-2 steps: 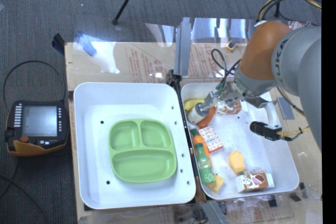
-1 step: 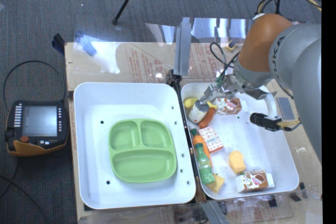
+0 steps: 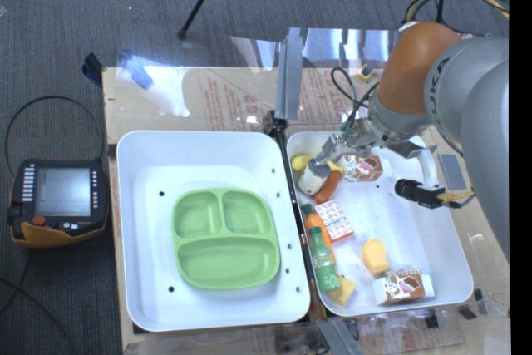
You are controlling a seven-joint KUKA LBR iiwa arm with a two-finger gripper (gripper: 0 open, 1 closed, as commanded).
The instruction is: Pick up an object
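Note:
The right bin (image 3: pixel 432 245) holds several small items. At its far left corner my gripper (image 3: pixel 322 164) is lowered into a cluster made up of a yellow piece (image 3: pixel 300 163), a pale round item (image 3: pixel 314 177) and a red-orange sausage-shaped piece (image 3: pixel 328 186). The gripper partly covers these items. A small printed carton (image 3: pixel 364 168) lies just to its right. Nothing is visibly lifted off the bin floor.
Along the right bin's left wall lie a printed box (image 3: pixel 335 222), an orange piece (image 3: pixel 312 222) and a green bottle (image 3: pixel 322 258). Nearer the front sit an orange-yellow chunk (image 3: pixel 375 256) and a second carton (image 3: pixel 404 287). A green divided plate (image 3: pixel 224 239) is in the left bin (image 3: pixel 145 179).

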